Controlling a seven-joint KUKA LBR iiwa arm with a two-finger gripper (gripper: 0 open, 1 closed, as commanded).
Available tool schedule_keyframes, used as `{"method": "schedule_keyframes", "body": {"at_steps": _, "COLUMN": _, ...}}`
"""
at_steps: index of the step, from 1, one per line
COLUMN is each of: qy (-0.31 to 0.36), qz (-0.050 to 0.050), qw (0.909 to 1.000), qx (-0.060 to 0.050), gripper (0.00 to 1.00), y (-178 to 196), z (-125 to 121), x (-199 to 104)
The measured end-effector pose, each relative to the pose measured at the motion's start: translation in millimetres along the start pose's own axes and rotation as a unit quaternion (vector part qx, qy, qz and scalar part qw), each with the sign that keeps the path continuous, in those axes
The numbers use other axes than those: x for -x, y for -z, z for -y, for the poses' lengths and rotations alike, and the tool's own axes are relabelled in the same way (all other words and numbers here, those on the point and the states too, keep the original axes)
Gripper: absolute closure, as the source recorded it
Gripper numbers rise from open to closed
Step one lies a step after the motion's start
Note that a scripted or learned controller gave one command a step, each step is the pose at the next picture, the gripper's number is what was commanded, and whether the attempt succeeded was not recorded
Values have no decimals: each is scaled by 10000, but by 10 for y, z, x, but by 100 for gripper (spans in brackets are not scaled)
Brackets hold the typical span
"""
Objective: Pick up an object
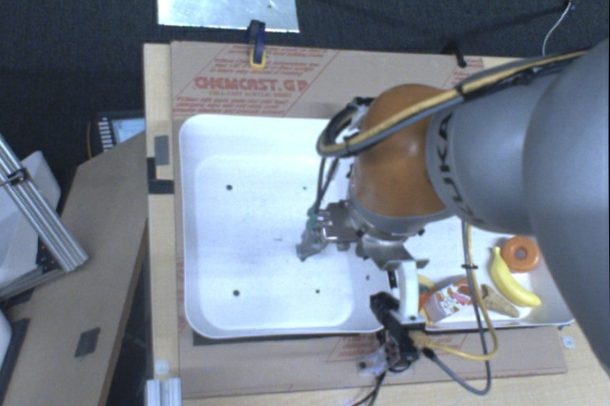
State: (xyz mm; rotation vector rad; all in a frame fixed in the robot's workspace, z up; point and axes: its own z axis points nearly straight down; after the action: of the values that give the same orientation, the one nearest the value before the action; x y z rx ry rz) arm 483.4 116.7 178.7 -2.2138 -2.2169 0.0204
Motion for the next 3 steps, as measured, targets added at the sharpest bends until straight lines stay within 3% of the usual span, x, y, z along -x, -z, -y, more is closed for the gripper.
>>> {"method": "schedule_keyframes", "body": {"at_steps": 1, "qy": 13, "qz": -21, "qw": 10000, "qx": 95, "gripper": 0, "y": -979, "z": -718, "x": -357}}
{"method": "schedule_keyframes", "body": {"at_steps": 2, "qy": 4, "qz": -22, "qw": 10000, "qx": 79, "gripper": 100, "y": -828, "z": -706, "x": -342}}
{"method": "schedule_keyframes", "body": {"at_steps": 3, "qy": -27, "qz": -16, "qw": 10000, "qx": 84, "gripper": 100, "y": 102, "z": -12, "x": 223}}
